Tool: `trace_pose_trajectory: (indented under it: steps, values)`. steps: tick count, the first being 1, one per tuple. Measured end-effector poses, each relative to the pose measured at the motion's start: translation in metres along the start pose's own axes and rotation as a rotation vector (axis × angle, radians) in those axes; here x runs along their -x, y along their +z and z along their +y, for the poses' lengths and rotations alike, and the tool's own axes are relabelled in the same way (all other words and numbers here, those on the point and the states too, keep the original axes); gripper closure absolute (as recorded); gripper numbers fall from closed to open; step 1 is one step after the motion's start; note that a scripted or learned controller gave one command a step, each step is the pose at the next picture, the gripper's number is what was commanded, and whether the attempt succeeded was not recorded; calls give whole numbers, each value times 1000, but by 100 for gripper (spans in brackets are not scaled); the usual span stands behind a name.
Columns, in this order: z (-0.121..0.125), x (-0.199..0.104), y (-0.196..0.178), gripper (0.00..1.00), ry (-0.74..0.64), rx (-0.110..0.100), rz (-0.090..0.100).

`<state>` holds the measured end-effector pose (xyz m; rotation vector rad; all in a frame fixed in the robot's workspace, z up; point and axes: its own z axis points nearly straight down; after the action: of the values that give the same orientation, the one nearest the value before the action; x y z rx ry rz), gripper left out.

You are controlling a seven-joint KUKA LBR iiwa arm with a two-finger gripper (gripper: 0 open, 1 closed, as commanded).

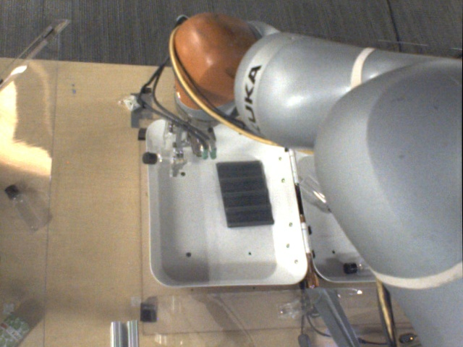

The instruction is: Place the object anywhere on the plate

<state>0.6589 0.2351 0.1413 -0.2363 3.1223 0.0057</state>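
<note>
The dark ribbed slab (pixel 245 193), rectangular and flat, lies on the floor of the left bin (pixel 173 266), in its right-hand half and a little above centre, slightly skewed to the bin's walls and apart from them. Whether this slab is the object or the plate cannot be told. The tool (pixel 187 149) stands over the bin's upper-left corner, to the left of the slab and clear of it; whether it is wide or narrow cannot be told, and its parts there are blurred. Above it sits the orange band (pixel 210 56) of the arm (pixel 347 121), ringed by a yellow cable (pixel 189 92); the grey arm body crosses the right of the view and covers most of the right bin (pixel 329 270). A small dark item (pixel 350 267) lies at that bin's near edge. On the counter (pixel 87 194), a small black block (pixel 148 311) rests below the left bin, and a clear bottle-like item (pixel 25 207) lies well to the left.
</note>
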Motion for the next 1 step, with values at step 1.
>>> trace_pose_trajectory:
  steps: [1]
  values:
    - [-1,11,-13,100,-499,2,-1]
